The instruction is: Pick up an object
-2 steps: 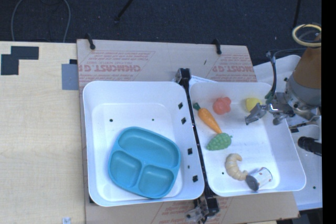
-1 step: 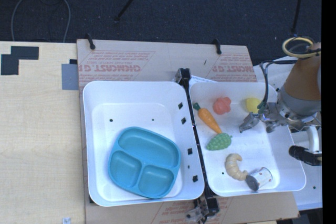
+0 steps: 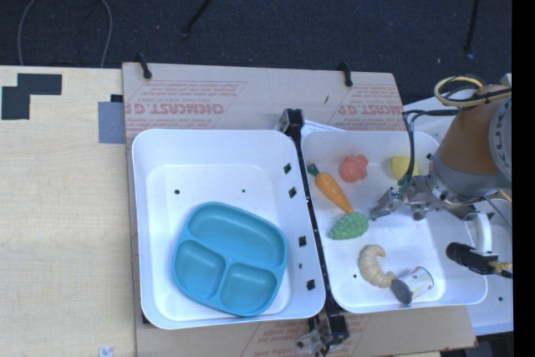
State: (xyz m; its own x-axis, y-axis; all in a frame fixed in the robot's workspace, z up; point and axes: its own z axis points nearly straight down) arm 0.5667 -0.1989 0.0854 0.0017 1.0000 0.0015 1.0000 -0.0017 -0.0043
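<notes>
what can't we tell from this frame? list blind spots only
- Tool, camera view: small and blurred, so finger state and any contact with the bin floor are unreadable.
- Yellow object: partly covered by the arm; shape and identity unclear.
- Clear cup and the grey piece at its mouth: too small to tell if they are joined.
- Right bin: far-right wall hidden by the arm and black hardware.

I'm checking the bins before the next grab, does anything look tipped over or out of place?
Only one thing: the small clear cup lies on its side near the right bin's front edge, next to the croissant. The other toys lie loose, nothing broken.
</notes>
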